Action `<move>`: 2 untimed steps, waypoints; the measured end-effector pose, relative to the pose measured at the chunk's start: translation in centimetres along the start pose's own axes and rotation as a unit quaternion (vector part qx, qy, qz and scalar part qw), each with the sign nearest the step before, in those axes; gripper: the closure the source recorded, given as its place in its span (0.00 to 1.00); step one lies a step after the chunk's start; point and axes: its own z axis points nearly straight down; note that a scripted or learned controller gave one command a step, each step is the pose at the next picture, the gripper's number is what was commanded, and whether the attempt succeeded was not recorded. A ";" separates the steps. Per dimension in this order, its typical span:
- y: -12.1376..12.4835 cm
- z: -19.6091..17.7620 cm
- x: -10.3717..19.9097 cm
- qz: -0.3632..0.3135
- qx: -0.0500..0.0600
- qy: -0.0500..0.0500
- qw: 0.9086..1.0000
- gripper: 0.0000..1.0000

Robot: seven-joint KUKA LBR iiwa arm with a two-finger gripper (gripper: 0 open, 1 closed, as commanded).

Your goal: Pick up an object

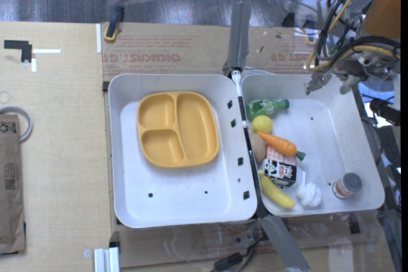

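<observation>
A yellow three-compartment plate [178, 129] lies in the left bin [127, 200]. In the right bin [357, 137], along the wall it shares with that left bin, sit a green bottle [268, 106], lemon [262, 123], carrot [278, 143], small carton [280, 169], banana [276, 193] and white lump [310, 195], with a small can [347, 185] farther right. The gripper [331, 81] hovers over the right bin's far edge, well apart from them; I cannot tell how it is set.

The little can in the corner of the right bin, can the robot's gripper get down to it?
Probably yes. The small can stands alone near the right bin's front right corner, nothing on top, apart from the white crumpled thing. The gripper sits above the bin's back edge. The nearby walls may crowd it.
</observation>
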 end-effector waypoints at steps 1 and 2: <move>-4.2 7.1 4.5 0.001 0.001 0.000 1.000 0.00; -9.0 13.6 6.6 -0.067 0.000 0.001 0.998 0.00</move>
